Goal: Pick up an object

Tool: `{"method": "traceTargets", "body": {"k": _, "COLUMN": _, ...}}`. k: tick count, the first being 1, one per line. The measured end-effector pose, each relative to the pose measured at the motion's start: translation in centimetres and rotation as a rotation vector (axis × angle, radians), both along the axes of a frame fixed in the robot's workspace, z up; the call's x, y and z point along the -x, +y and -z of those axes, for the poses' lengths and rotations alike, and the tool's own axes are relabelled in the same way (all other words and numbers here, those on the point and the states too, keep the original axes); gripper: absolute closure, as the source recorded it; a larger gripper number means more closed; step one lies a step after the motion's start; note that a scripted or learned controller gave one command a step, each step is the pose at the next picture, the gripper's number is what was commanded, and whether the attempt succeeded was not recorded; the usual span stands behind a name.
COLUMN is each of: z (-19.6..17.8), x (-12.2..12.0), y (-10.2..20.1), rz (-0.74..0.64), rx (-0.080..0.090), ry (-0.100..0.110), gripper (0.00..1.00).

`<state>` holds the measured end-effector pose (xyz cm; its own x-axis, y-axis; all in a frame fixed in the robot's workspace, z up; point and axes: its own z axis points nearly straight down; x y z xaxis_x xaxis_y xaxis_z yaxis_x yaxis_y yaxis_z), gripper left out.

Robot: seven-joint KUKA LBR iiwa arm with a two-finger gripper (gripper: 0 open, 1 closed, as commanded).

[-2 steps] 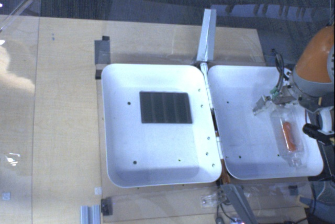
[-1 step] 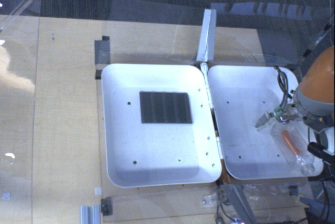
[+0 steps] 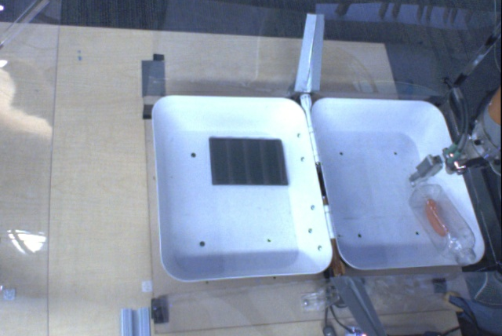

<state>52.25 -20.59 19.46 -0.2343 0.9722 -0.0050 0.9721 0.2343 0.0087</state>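
Over the right bin, near its right wall, the gripper hovers just above a clear plastic bottle with orange inside; nothing between its fingers, no legible label. A dark ribbed rectangle marks the left bin.

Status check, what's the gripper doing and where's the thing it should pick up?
Gripper low in right white bin, at right side. Clear plastic bottle with orange inside lying beside it, not gripped. Dark grey ribbed rectangle in left bin.
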Motion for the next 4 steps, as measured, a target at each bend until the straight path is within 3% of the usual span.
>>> {"method": "traceTargets", "body": {"k": 1, "z": 8.1, "x": 2.7, "y": 5.0, "rz": 0.012, "rx": -0.002, "ry": 0.004, "gripper": 0.0}}
{"method": "traceTargets", "body": {"k": 2, "z": 4.8, "x": 2.5, "y": 1.3, "rz": 0.017, "rx": -0.021, "ry": 0.011, "gripper": 0.0}}
{"method": "traceTargets", "body": {"k": 3, "z": 2.2, "x": 0.4, "y": 0.1, "rz": 0.175, "rx": -0.003, "ry": 0.004, "gripper": 0.0}}
{"method": "traceTargets", "body": {"k": 4, "z": 9.8, "x": 0.1, "y": 2.8, "rz": 0.215, "rx": -0.003, "ry": 0.001, "gripper": 0.0}}
